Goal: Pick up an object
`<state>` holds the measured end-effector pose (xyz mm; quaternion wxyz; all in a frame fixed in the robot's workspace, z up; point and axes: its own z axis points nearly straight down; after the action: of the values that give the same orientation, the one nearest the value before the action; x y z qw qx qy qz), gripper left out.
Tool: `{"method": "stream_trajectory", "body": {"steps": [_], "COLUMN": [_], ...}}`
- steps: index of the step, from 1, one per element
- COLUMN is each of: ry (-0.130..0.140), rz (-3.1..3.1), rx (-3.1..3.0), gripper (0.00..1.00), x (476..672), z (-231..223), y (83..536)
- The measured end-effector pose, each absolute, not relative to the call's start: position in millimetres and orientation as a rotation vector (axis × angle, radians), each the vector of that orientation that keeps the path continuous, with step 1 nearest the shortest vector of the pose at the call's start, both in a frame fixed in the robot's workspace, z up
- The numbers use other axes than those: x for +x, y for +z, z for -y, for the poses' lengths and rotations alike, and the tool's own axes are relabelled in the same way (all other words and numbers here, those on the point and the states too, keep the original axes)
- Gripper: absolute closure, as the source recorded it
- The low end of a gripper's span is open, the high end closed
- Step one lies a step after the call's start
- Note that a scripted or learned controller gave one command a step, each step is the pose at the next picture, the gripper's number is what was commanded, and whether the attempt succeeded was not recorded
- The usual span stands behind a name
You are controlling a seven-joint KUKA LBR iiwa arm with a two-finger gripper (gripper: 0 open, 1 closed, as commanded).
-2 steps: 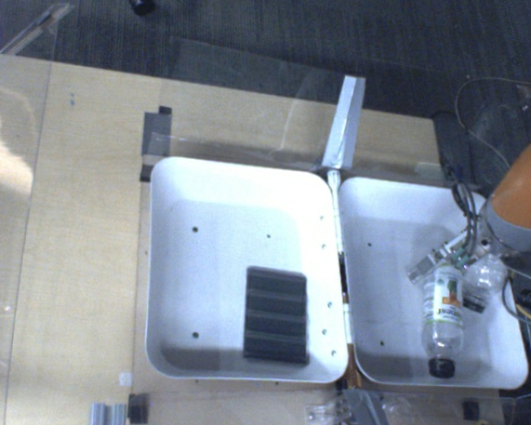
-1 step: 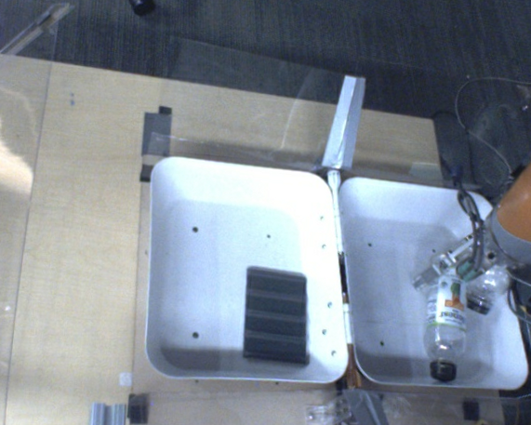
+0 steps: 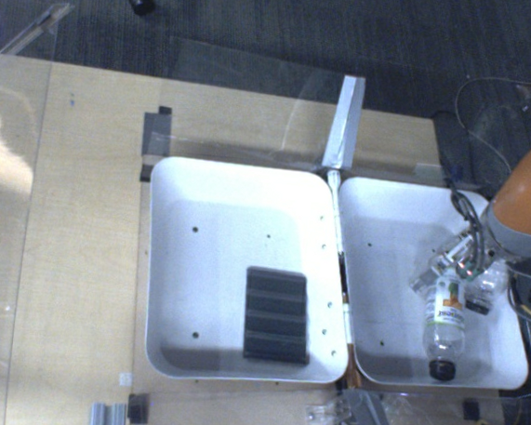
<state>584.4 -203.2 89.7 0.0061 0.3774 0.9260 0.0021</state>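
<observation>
Bottle (image 3: 444, 329) lies near right bin's (image 3: 378, 208) front edge — jaws (image 3: 449, 268) at its upper end, grip unclear.

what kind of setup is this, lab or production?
Most likely a robotics lab's bin-picking test cell, not production. A wooden bench bears two shallow white bins, one with a black ridged block, the other with a clear plastic bottle. The gripper hangs over the bottle, loose cables alongside.

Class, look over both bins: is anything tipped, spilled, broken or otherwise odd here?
The clear plastic bottle in the right bin lies on its side, black cap toward the near wall, rather than upright. No spill or damage is visible. The black ridged block lies flat in the left bin.
</observation>
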Motion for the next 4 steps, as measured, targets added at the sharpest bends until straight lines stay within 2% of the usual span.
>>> {"method": "stream_trajectory", "body": {"steps": [1,2,3,4], "ry": [0.003,0.005,0.004,0.005], "rz": [-3.05,-3.04,-2.967,-2.959], "rx": [0.691,0.734,1.005,0.993], "gripper": [0.0,0.0,0.0,0.0], "x": [593.3,574.7,578.8,582.6], "z": [193,163,166,166], "y": [90,117,117,91]}}
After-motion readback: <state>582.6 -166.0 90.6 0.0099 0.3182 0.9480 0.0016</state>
